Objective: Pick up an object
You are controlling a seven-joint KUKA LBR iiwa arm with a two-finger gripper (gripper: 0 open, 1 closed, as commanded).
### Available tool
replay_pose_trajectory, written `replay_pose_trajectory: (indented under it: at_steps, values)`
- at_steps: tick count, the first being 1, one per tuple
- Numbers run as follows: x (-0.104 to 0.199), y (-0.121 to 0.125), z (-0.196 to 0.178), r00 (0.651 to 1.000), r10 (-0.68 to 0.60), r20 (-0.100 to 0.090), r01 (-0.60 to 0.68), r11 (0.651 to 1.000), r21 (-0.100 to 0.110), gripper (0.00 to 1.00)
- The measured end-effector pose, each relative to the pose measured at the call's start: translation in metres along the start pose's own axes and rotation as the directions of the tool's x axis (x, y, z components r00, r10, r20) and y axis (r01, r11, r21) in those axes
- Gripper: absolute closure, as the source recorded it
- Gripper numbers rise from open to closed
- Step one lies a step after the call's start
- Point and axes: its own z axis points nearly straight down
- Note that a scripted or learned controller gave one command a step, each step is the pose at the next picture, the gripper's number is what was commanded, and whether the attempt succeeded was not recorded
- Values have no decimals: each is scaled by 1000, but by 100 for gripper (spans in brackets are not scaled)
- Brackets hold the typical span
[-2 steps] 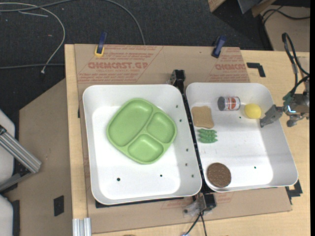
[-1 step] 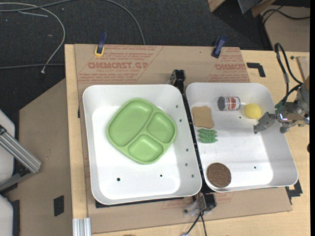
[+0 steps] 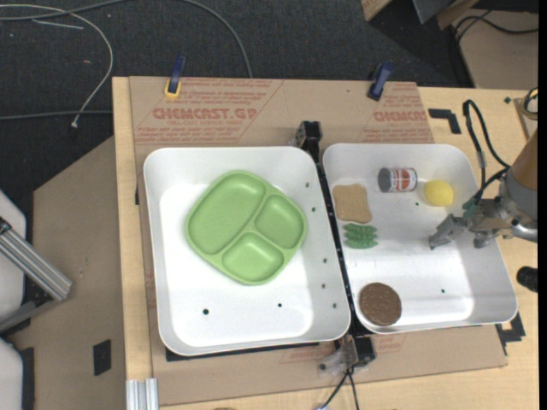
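My gripper (image 3: 459, 237) hangs over the right side of the right bin (image 3: 444, 301), its fingers spread open with only white bin floor between them. A yellow lemon-like ball (image 3: 439, 193) lies just up and left of it. A small red and white can (image 3: 397, 179) lies on its side beside the ball. Along the bin's left side are a tan bread slice (image 3: 351, 202), a green leafy piece (image 3: 360, 236) and a round brown patty (image 3: 379, 303) at the front corner. None of them touches the gripper.
The left bin (image 3: 171, 306) holds a green divided plate (image 3: 246, 226). A black divider clamp (image 3: 308, 133) sits between the bins at the back. Black cables (image 3: 475, 135) run along the right bin's far right corner near the arm (image 3: 526, 182).
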Motion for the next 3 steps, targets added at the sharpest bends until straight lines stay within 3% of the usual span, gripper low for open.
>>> replay_pose_trajectory:
  at_steps: [1,2,3]
  values:
    - [1,0,53,1000,-1,0,1,1000,0,0]
    - [0,1,39,1000,-1,2,1,1000,-6,100]
    - [6,6,-7,1000,-2,5,2,1000,-11,100]
